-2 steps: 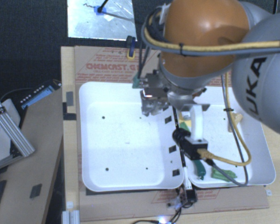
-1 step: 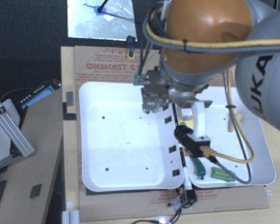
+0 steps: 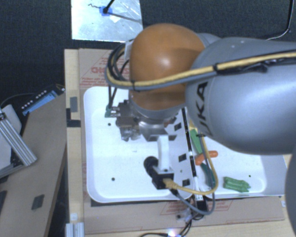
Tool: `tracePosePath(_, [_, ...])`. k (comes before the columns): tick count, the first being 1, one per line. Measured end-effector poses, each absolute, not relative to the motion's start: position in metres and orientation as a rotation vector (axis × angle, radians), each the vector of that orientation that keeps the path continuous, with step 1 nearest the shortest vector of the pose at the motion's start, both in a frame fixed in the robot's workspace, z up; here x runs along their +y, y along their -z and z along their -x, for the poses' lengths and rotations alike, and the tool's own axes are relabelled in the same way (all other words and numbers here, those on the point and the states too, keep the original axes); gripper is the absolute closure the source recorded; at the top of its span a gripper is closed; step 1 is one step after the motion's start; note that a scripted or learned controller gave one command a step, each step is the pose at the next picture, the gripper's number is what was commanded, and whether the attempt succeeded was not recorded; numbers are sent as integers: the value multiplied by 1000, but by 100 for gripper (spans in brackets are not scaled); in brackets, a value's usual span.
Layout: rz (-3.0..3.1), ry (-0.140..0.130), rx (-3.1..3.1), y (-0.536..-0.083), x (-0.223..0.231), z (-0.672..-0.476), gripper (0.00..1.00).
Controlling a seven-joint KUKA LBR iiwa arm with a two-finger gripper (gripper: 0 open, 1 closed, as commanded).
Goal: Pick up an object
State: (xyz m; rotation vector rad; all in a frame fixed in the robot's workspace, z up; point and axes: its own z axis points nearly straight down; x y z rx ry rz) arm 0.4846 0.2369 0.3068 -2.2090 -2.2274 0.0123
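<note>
The arm [image 3: 246,98] reaches in from the right and hangs over the left bin [image 3: 101,147], its orange band a wide dome above the bin's far half. Under that dome the metal body of the gripper [image 3: 133,126] points down toward the middle of the left bin's floor. The wrist hides its underside, so whether it is wide, narrow or holding anything cannot be told.

The things to pick lie in the right bin [image 3: 254,169]. A green ridged piece [image 3: 236,183] rests flat near the near wall, well apart from the gripper. A small orange piece [image 3: 210,154] sits just beside the wall shared by the two bins. Next to it a long green stick [image 3: 207,171] runs near to far along that wall, partly crossed by a yellow cable.

Both bins stand on a cardboard sheet [image 3: 89,65]. Beyond it, at the far side, lies a silvery sheet [image 3: 96,14] — a small blue bit [image 3: 106,11] sits on it.
</note>
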Motion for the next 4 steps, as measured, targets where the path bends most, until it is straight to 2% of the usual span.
tracePosePath(1, [2226,9,-2223,-322,233,-589,100])
tracePosePath(2, [2222,30,-2233,-546,229,-596,100])
tracePosePath(3, [2210,-12,-2226,-458,235,-544,100])
tracePosePath(4, [2218,-22,-2218,-252,233,-582,100])
